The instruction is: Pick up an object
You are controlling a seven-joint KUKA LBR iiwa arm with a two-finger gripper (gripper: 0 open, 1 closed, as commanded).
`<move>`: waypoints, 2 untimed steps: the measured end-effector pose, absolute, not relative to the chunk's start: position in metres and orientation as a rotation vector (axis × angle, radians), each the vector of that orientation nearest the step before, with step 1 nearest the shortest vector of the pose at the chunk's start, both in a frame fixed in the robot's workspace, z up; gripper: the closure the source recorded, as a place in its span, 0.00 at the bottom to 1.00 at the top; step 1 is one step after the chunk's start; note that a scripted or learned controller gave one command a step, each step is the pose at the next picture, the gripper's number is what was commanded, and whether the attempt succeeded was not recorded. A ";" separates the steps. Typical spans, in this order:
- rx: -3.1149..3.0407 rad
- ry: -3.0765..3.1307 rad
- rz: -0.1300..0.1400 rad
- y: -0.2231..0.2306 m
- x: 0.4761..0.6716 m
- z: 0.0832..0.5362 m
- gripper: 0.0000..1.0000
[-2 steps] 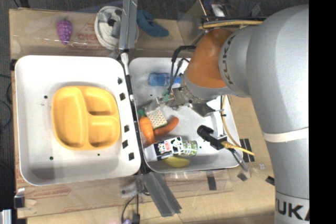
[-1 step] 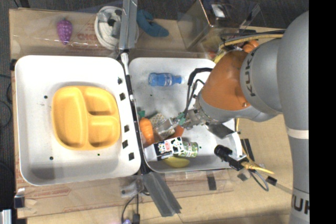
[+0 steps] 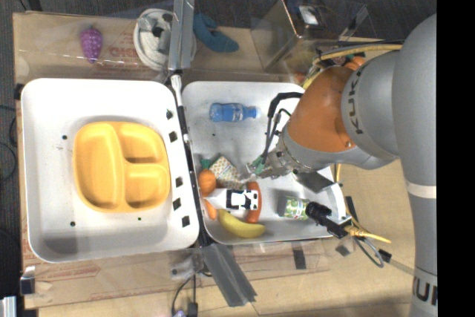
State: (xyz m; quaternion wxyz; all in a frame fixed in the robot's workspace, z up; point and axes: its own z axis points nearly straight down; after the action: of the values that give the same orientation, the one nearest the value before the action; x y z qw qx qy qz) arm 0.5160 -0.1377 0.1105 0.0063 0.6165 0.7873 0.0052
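Grey arm's hand hovers just above banana.

Grey arm enters from right edge of view, wide link running top to bottom along that side. Orange band sits above wrist, bulging toward view's left. Wrist bends downward and to view's left, ending in gripper low over right-hand bin. Black cable loops beside wrist. Finger state hidden under wrist housing
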 end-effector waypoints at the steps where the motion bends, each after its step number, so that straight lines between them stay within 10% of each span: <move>1: 1.929 2.463 0.016 -0.138 0.516 0.110 0.00; 2: 1.867 2.512 -0.011 -0.116 0.525 0.095 0.00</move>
State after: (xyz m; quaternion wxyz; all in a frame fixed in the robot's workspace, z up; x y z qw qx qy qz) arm 0.5253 -0.1159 0.0951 0.0060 0.5965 0.8026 -0.0034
